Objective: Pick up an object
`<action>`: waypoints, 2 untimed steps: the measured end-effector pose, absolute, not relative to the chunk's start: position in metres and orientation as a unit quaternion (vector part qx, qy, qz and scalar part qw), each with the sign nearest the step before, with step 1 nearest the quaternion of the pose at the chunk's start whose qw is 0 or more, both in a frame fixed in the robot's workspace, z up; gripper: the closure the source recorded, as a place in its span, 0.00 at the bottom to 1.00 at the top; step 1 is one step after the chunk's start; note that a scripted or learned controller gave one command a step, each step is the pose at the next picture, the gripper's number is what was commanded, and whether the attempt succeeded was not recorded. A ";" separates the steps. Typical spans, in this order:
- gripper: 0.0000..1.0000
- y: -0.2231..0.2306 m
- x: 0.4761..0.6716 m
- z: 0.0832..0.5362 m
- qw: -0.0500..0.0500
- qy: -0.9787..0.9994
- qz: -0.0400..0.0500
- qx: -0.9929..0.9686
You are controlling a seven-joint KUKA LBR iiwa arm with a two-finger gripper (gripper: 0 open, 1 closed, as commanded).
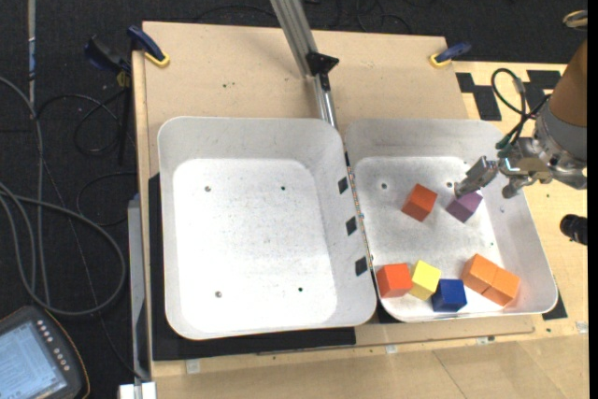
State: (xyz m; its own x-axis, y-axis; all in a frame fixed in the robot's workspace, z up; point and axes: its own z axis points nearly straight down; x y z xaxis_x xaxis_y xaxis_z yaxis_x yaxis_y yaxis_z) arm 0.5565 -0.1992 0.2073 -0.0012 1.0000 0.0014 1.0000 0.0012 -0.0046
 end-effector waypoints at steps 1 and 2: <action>0.00 -0.199 0.557 0.210 0.000 -0.708 0.000 -0.707; 0.00 -0.199 0.554 0.166 0.002 -0.707 0.001 -0.707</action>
